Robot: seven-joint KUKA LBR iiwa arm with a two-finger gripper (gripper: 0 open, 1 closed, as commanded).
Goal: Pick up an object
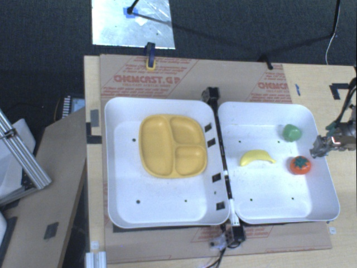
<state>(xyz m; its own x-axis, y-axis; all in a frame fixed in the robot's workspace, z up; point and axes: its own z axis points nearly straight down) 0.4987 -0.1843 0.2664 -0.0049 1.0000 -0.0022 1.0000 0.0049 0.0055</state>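
In the right bin (268, 208) lie three toy foods: a yellow banana (257, 158) near the middle, a green round fruit (292, 132) toward the far right, and a red tomato with a green top (300, 165) at the right. My gripper (323, 148) hangs at the right bin's right rim, just right of the tomato and the green fruit. Nothing shows between its tips.
The left bin (125, 205) holds a yellow three-compartment plate (172, 146). A black divider with clips (218, 161) runs between the bins. Cardboard (167, 78) lies under both bins, with a yellow clamp (150, 56) at its far edge and a metal frame (22, 158) at far left.
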